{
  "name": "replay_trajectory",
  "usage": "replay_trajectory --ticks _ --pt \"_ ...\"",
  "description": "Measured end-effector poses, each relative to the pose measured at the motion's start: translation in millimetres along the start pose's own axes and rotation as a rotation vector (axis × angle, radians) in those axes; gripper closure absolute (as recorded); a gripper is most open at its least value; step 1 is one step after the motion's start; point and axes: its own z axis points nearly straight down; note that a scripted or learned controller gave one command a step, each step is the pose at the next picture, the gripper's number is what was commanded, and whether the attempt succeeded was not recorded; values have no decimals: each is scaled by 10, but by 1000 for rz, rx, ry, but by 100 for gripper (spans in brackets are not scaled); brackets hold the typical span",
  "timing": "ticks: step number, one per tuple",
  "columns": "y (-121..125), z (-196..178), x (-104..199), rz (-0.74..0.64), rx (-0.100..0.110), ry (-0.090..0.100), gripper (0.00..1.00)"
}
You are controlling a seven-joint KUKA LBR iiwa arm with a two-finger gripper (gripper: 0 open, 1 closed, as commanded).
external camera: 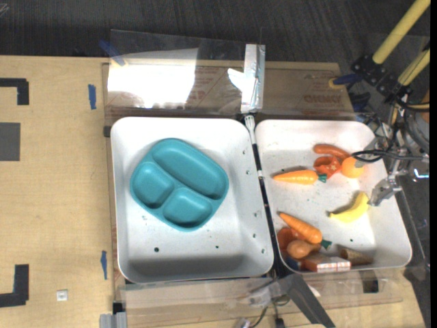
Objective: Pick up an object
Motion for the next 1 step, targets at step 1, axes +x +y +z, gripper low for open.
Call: replay_trajectory --ticks 1 --pt "-42 980 337 -90 2 -6 0"
